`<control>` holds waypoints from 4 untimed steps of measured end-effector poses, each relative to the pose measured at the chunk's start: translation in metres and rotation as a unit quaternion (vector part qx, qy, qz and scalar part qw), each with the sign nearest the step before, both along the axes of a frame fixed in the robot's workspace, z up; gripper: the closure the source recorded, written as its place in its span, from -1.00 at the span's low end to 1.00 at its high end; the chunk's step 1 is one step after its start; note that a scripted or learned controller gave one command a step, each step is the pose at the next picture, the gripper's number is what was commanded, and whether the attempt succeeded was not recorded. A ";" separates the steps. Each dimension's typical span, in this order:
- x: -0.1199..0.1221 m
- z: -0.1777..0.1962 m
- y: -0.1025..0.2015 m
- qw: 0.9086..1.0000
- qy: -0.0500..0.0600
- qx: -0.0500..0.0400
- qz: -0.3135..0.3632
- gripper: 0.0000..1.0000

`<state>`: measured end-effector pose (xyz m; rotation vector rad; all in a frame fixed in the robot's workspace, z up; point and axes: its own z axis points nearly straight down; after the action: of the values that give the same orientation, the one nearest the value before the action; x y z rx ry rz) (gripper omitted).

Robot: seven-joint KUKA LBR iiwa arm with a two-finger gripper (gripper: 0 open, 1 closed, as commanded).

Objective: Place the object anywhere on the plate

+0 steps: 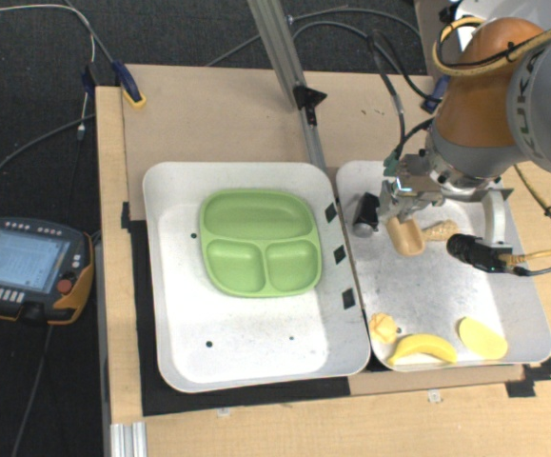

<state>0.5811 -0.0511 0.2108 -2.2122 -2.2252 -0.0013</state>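
A green divided plate [259, 240] lies in the left white bin [175, 350]. My gripper [401, 208] hangs over the upper part of the right bin [532, 336], to the right of the plate. A tan, cork-like chunk [407, 238] sits directly under the gripper, touching or nearly touching it; I cannot see whether it is held. A smaller tan piece [439, 228] lies just to its right.
A banana [423, 349], a yellow slice [482, 337] and a small pale item [383, 326] lie at the right bin's near edge. A black cable plug [473, 252] hangs beside the gripper. A metal post [289, 60] rises behind the bins. A pendant [28, 269] rests at far left.
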 end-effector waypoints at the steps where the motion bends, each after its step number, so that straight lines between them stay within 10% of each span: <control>1: -0.012 0.014 0.051 1.000 0.000 0.000 0.000 1.00; 4: -0.049 0.002 0.196 1.000 0.001 0.000 0.000 1.00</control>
<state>0.5325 0.1446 0.2131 -2.2104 -2.2254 0.0025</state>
